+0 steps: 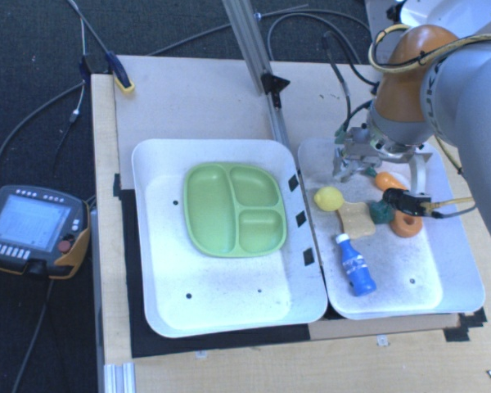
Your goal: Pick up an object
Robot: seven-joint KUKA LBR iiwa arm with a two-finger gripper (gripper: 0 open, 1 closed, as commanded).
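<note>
Camera view: blue bottle (356, 266) is lying nearest me in the right bin (442, 289), long axis running up-left to down-right. I'm hovering the gripper (353, 164) over the bin's far-left corner; fingers look narrow, gripping nothing. Yellow lemon (329, 198) is sitting just below and slightly left of it, closest candidate. Tan block (357, 219) is lying just beyond that. Green tray (233, 209) is sitting in the left bin (172, 301).
</note>
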